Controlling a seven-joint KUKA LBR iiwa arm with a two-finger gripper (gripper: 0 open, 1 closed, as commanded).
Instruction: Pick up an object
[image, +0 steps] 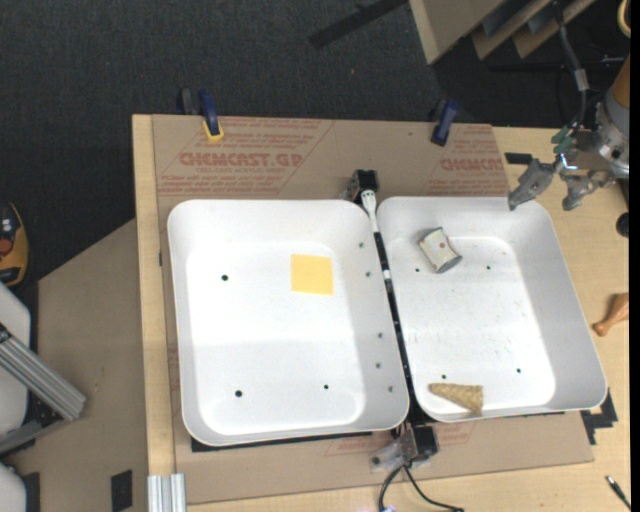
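Above the far right corner of the right bin (560, 300), the gripper (549, 190) hangs with its fingers spread and nothing between them (probably parked clear of the camera's view). Below it lie a small grey-white cylinder (438, 250) and a tan wedge (458, 396); a yellow square (311, 273) sits apart in the left bin (200, 330). Nothing is picked yet.

Open bin floors (470, 320); low rims.

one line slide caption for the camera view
Open gripper above right bin's far corner; yellow square in left bin.
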